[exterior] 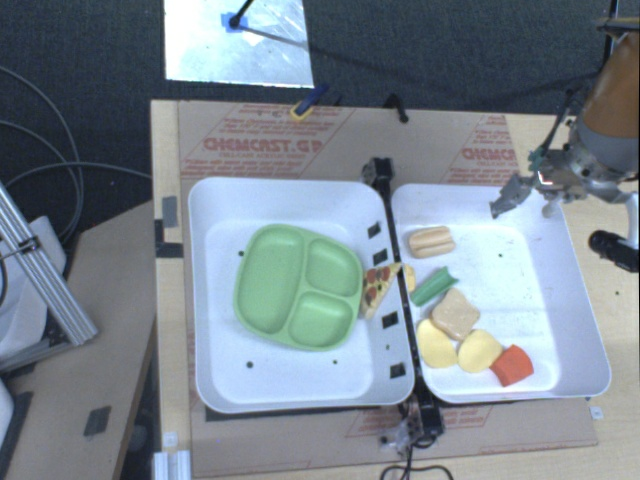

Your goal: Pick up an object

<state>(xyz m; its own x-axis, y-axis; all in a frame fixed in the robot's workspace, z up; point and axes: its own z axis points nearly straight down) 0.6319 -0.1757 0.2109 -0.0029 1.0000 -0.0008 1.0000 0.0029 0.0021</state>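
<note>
We found the gripper (527, 190) over the upper right corner of the right bin (575, 298); its fingers (507, 197) stood spread apart, with nothing between them, and they touched none of the items below. Above it we noted the grey wrist and the orange band of the arm (610, 108), entering from the right.

The objects lay well apart from the gripper, toward the left and lower part of the right bin: a hot dog bun (431, 240) nearest; below it a green piece (433, 286); then a tan bread slice (455, 314); two yellow pieces (458, 348) touching each other; and a red-orange piece (512, 365) just beside them.

A pizza slice (379, 286) lay across the divide between the two bins; in the left bin (215, 268) we recorded a green sectioned plate (297, 286), lying flat.

Both bins sat on a cardboard sheet (262, 140) on the bench.
</note>
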